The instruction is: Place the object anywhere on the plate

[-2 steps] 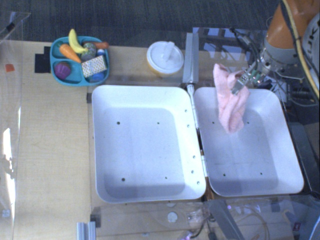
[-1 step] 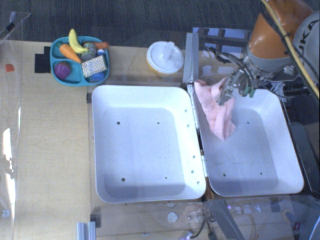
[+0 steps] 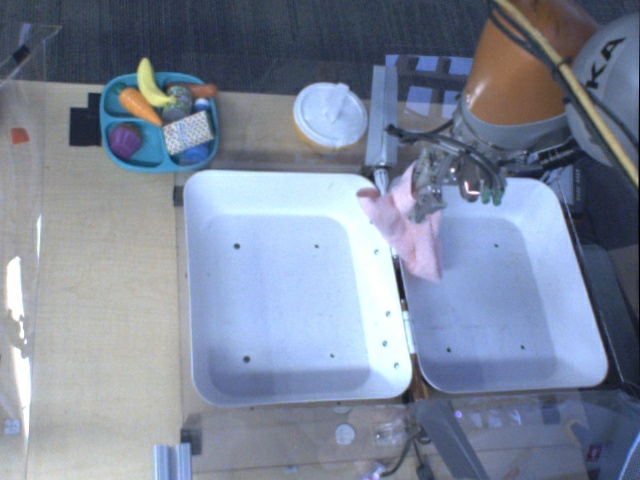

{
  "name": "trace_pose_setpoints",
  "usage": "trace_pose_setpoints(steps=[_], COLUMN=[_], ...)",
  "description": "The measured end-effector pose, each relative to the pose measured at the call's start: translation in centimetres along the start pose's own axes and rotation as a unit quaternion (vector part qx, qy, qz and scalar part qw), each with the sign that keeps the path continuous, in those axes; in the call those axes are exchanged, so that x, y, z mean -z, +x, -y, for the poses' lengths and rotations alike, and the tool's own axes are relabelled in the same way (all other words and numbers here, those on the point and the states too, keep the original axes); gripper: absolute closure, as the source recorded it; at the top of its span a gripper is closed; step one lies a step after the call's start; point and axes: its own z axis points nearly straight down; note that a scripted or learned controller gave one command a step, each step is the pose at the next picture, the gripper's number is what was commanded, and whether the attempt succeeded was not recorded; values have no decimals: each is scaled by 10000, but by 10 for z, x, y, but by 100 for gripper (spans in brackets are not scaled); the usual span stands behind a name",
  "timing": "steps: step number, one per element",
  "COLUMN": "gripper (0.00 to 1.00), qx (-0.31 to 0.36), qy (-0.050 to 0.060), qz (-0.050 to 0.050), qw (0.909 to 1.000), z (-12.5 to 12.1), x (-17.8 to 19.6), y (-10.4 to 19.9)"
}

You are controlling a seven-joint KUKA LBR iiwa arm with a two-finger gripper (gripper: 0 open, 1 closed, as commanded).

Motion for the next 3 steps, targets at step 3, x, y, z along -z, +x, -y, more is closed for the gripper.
trace_pose_setpoints(steps=[3], gripper=[100], qx=[186], qy=[-2], qz=[-9], qw=[9998], z=[-146], x=[5], y=[60])
